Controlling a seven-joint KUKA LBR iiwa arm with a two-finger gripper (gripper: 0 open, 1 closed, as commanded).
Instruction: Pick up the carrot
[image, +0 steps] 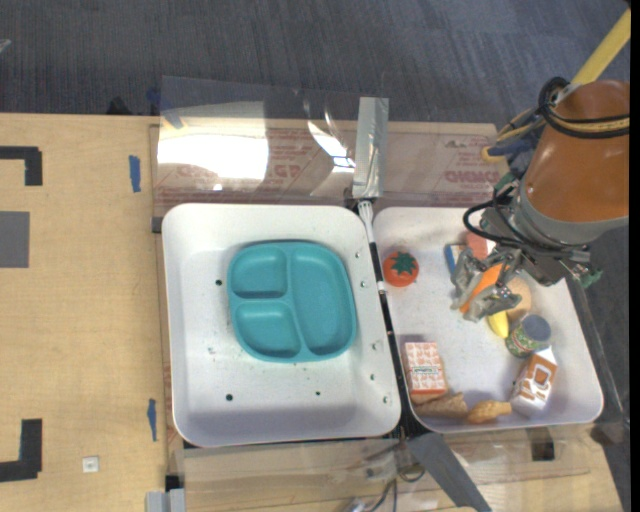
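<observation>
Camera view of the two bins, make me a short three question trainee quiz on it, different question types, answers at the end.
1. True or false: the teal divided plate lies in the left bin.
2. Multiple choice: the tomato sits in the right bin near
A. its right wall
B. the divider between the bins
C. its front edge
3. Fill in: the tool is down over the orange ____, beside the yellow item.

Key: 1 true; 2 B; 3 carrot. Note for the trainee: whether the tool actually grips the carrot cannot be told here.
</observation>
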